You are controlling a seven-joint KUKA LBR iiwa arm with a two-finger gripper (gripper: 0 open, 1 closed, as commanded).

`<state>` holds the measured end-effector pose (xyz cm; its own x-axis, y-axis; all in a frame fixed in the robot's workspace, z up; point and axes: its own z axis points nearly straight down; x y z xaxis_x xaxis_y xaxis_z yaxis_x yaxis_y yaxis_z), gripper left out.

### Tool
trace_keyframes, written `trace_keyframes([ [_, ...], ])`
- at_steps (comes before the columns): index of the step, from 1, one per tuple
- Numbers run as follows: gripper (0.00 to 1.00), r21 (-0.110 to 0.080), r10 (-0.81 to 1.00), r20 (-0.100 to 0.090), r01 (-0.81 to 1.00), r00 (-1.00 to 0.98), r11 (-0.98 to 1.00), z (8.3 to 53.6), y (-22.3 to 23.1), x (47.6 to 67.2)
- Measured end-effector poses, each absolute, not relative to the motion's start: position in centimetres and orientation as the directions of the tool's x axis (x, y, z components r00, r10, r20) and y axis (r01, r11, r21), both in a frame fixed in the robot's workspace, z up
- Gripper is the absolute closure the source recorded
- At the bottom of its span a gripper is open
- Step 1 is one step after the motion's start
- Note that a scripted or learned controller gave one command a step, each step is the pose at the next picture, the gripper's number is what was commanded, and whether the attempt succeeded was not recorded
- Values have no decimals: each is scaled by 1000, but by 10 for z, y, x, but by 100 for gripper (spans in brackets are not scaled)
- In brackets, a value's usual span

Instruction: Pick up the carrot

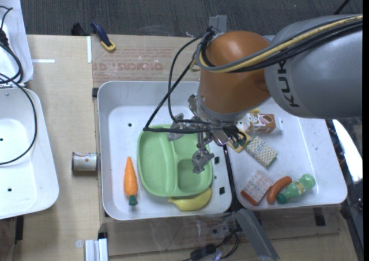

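While the big grey robot arm with its rounded orange band (233, 72) reaches in from the right and covers much of the upper middle of the scene, two shallow white plastic bins sit side by side beneath it on a pale wooden bench (63, 58). Black cables run down from the orange band toward the wrist. Under the band hangs the two-finger metal gripper (200, 163), poised over the right half of a light green plastic divided tray; whether its fingers are apart or together cannot be told from this angle.

Largest of the loose things, the left white bin (112, 139) holds that green tray (158, 162) near its middle. Tucked against the tray's lower edge lies a curved yellow toy banana (193, 201). Just beside the tray's left edge, apart from the gripper, lies the small orange toy carrot with a dark green tip (131, 180), lengthwise along the bin floor with the green tip toward the near wall.

Across the divide, the right white bin (323, 156) holds several small items: a white and orange printed box (264, 123) near the arm, a speckled pale packet (262, 151), a pink patterned packet (257, 185), a red toy sausage (275, 189), and a green toy bottle (297, 189) touching the sausage.

Outside the bins, a small silver and orange can (85, 162) lies on its side on the bench just left of the left bin, and a blue and yellow clamp (102, 37) rests near the bench's far edge.
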<state>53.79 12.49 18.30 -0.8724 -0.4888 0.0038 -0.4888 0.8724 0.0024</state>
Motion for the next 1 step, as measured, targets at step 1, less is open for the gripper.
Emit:
trace_keyframes([
  [1,0,-2,-457,-15,-457,-890,890,103,207,506],
])
